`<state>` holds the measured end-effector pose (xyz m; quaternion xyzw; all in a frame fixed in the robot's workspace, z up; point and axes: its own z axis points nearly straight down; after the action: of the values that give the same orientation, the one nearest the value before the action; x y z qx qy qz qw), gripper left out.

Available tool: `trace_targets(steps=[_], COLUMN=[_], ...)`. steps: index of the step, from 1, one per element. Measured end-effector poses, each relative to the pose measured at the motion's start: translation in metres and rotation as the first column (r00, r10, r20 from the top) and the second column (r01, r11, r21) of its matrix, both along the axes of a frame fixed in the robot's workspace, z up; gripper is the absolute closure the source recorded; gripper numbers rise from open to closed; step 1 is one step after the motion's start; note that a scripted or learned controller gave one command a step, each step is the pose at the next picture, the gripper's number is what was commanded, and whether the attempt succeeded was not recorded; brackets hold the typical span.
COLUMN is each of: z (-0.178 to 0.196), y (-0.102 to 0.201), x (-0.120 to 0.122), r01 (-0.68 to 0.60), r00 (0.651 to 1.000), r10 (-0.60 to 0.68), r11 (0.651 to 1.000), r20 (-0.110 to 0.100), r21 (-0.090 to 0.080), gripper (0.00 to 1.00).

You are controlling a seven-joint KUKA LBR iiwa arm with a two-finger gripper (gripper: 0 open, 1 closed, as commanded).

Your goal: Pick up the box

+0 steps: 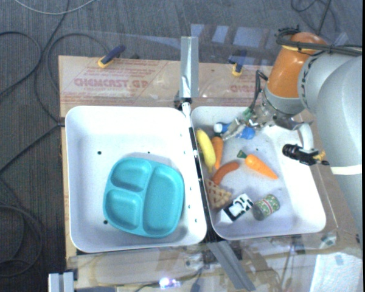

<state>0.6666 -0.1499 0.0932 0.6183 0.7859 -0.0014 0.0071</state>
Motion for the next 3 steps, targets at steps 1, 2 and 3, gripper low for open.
trace_targets(steps=[1, 2, 3], z=[-0.004, -0.005, -0.003], y=[-0.066, -0.015, -0.025], x=[-0.059, -0.012, -0.105], r01=[-0.142, -0.152, -0.159], r00=[0.990, 0.988, 0.987], r10=[0.142, 0.152, 0.159], r11=[0.990, 0.988, 0.987], r20=[0.001, -0.001, -0.002], r21=[0.013, 0.006, 0.007], gripper=[0.00, 0.00, 0.00])
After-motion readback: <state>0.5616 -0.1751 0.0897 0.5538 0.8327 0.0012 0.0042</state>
